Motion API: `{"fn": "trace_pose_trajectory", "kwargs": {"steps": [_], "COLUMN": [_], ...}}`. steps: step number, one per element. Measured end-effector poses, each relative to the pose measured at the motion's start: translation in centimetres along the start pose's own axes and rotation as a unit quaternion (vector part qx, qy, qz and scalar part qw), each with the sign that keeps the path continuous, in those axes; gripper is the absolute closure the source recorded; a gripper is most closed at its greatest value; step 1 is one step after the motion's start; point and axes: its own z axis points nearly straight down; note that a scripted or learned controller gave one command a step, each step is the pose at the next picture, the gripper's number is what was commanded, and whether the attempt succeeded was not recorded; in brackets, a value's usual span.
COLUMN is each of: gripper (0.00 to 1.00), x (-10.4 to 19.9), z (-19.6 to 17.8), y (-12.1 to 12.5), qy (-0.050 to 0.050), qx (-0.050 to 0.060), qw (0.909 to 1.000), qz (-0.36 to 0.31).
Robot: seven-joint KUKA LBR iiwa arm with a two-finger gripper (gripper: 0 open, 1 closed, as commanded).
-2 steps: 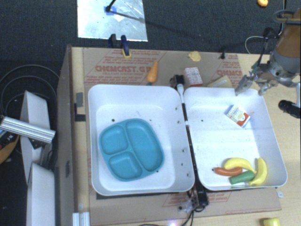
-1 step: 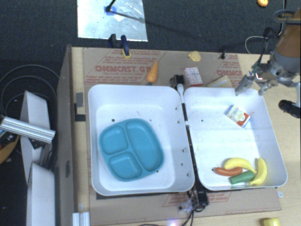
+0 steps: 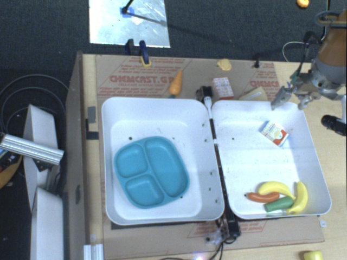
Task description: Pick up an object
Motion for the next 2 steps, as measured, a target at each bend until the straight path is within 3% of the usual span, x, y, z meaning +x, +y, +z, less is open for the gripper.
{"fn": "trace_pose_trajectory", "kwargs": {"steps": [2], "gripper": [0.0], "x": [0.0], "z": [-0.11], "y": [0.0], "qy": [0.0], "qx": [0.0], "qw": [1.0], "qz": [0.0]}}
